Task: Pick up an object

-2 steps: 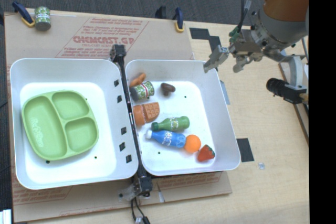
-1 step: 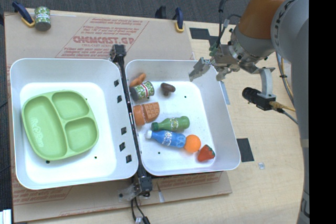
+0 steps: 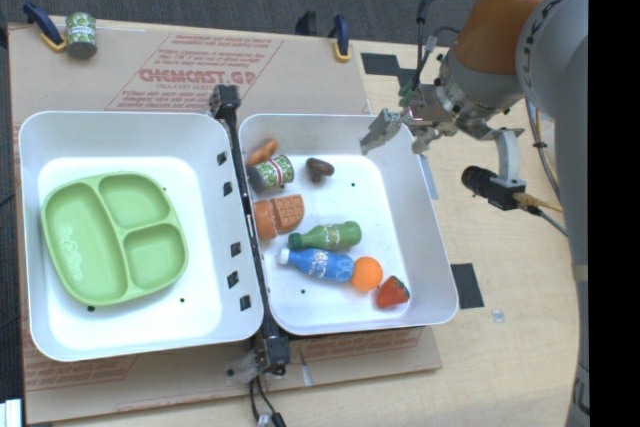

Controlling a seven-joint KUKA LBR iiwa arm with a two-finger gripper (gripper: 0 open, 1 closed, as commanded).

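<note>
From above, the gripper [image 3: 398,133] hovers over the top right corner of the right bin [image 3: 415,215], jaws apart, nothing between them. Down in that bin: a green bottle [image 3: 327,236], a blue bottle [image 3: 317,264] just beneath it, an orange [image 3: 367,273] touching a strawberry [image 3: 393,292], a small can [image 3: 271,173] and a brown lump [image 3: 319,169]. The left bin [image 3: 40,145] carries a green divided plate [image 3: 113,237].

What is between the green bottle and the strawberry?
The orange lies between the green bottle and the strawberry, touching the strawberry, in the camera view.
</note>
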